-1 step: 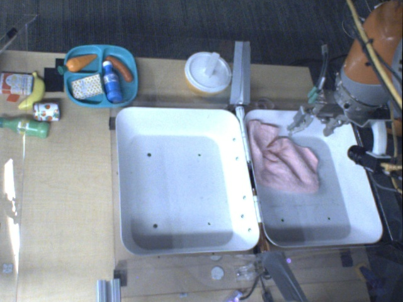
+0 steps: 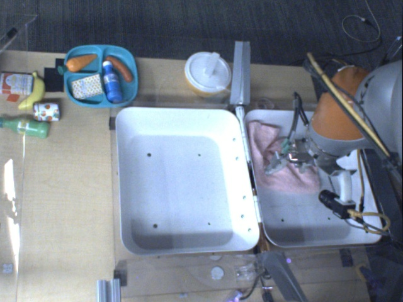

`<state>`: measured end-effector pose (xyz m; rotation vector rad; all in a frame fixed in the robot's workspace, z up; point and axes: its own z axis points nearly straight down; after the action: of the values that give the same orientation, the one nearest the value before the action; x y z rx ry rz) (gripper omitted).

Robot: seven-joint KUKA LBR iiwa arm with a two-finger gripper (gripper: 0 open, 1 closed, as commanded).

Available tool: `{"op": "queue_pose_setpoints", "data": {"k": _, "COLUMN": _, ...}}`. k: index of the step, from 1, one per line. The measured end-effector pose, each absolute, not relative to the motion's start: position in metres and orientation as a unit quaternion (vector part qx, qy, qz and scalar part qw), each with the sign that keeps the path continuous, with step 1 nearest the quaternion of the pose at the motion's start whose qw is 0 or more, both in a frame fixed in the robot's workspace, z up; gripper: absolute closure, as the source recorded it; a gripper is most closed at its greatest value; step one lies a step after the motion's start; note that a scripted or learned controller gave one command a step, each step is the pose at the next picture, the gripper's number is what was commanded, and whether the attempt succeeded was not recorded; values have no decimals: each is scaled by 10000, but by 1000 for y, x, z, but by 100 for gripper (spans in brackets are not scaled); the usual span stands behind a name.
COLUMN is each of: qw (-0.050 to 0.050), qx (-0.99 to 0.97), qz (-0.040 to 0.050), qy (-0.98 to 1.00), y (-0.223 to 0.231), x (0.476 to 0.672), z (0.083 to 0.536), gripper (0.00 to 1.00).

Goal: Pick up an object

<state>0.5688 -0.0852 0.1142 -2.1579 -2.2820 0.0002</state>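
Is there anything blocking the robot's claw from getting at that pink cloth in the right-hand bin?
Nothing visible does. The gripper sits right over the pink cloth in the right bin, with no other object lying between them.

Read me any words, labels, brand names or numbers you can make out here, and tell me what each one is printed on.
No text here can be read.
Red and white carton: printing, too blurred to read.
Small can: patterned label, too small to read.
Blue bottle in the teal tray: white label, unreadable.
Green bottle: no legible marking.
White bins, pink cloth, lidded cup: no lettering visible.
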Motion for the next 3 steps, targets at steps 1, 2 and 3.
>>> {"op": "queue_pose_setpoints", "data": {"k": 1, "qw": -65, "qx": -6403, "qz": -43, "qy": -7681, "y": -95, "x": 597, "z": 91, "gripper": 0}}
{"op": "queue_pose_setpoints", "data": {"k": 2, "qw": -59, "qx": -5949, "qz": -32, "qy": -8037, "y": -100, "x": 624, "z": 91, "gripper": 0}}
{"op": "queue_pose_setpoints", "data": {"k": 3, "qw": -59, "qx": -5316, "qz": -20, "qy": -8470, "y": -171, "x": 636, "z": 90, "gripper": 0}}
